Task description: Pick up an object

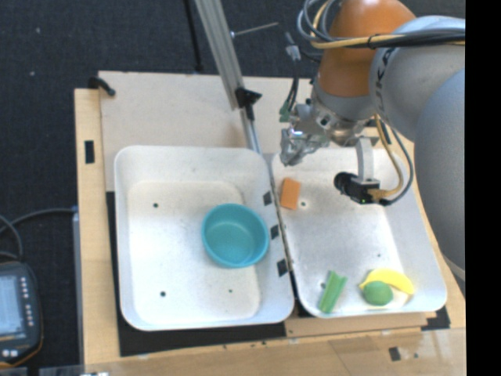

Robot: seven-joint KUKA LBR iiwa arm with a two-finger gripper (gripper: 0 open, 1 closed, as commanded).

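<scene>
Gripper [293,149] hovering over right bin [407,210], just above orange block [290,194] lying near bin's left wall. Jaw state: cannot tell, tips blurred. Judging best approach: centring over block, descending straight, keeping clear of wall, closing across short sides.

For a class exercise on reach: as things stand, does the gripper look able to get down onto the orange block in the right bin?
Probably yes. The gripper hangs just above the orange block, which lies alone near the right bin wall. Nothing sits between them, though the wall beside the block may crowd one finger.
</scene>
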